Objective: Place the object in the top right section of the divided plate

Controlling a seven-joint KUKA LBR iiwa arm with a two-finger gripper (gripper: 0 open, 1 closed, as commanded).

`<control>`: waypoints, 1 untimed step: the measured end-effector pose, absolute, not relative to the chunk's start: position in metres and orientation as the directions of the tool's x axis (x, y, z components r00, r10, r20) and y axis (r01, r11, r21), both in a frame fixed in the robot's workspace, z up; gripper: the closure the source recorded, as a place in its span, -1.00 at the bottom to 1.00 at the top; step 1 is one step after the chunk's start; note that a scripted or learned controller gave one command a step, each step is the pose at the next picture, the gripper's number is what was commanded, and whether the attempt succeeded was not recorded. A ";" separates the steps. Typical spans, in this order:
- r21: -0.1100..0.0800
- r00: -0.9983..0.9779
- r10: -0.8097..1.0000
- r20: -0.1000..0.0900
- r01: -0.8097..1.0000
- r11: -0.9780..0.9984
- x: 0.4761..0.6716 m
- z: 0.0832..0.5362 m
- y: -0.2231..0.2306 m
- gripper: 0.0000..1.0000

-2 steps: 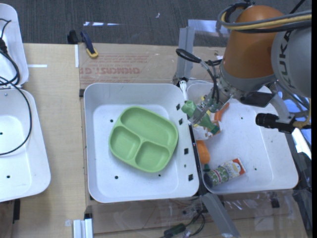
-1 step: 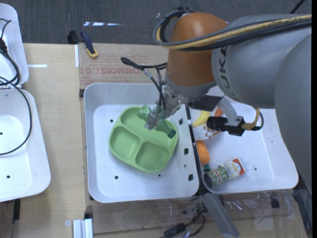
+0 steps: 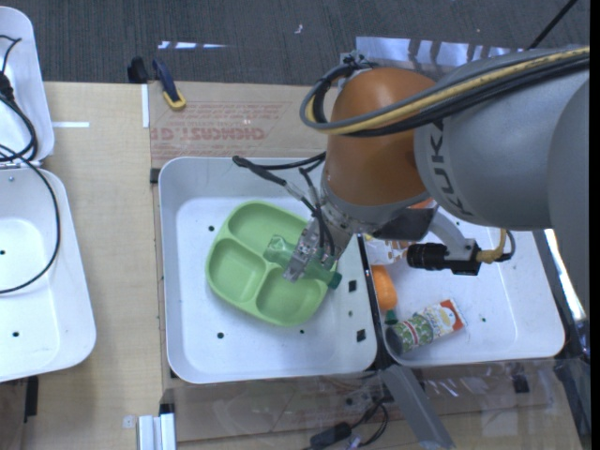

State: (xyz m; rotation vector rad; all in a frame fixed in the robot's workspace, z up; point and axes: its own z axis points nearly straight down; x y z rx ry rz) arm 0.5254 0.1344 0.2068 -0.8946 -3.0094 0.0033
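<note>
A: What lies nearest to the camera, at the bottom of the view?

B: The front rims of the two white bins on the wooden worktop (image 3: 103, 382). In the right bin (image 3: 497, 340) I see a small bottle with a green cap and a red-and-green label (image 3: 427, 327), lying on its side near the wall that separates the bins. Just beyond it is an orange object (image 3: 383, 289); I cannot name it more exactly.

A: And the left bin?

B: The left bin (image 3: 187, 336) carries a light green divided plate (image 3: 246, 268) with three sections, turned at an angle. The tool (image 3: 307, 256) is above the right part of the plate, near the ridges that divide it.

A: Is the tool holding something?

B: A small clear and green object (image 3: 323, 277) sits at the tips of the tool, over the right edge of the plate. It appears to be between the fingers, so the tool seems clamped on it, but the view is blurred there and I am not fully sure.

A: What is further back?

B: The arm with its orange band (image 3: 384, 129) covers the back of both bins. Behind lies a brown cardboard sheet with red mirrored letters (image 3: 220, 125), and a yellow-and-black clamp (image 3: 167, 84) at the far edge of the worktop.
</note>
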 end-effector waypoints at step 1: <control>-0.002 -0.838 0.546 0.001 0.546 0.838 0.525 0.207 0.134 -1.00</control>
